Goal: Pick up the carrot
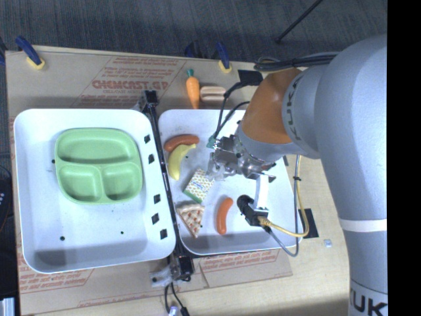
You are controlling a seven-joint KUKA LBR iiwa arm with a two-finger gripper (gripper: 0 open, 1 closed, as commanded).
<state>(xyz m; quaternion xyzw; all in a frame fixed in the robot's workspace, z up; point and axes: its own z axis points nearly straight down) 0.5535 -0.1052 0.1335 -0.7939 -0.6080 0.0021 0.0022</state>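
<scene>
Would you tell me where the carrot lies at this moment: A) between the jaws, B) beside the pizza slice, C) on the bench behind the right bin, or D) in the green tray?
C: the carrot lies on the bench, just beyond the right bin's far rim.

floor: dark grey carpet, beyond the gripper | bench top: brown cardboard, printed red | blue clamps: on the far edge

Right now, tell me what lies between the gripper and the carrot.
In the camera view, the gripper hangs over the right bin; the carrot lies outside, beyond its far rim. Between them: white bin floor and that rim.
</scene>
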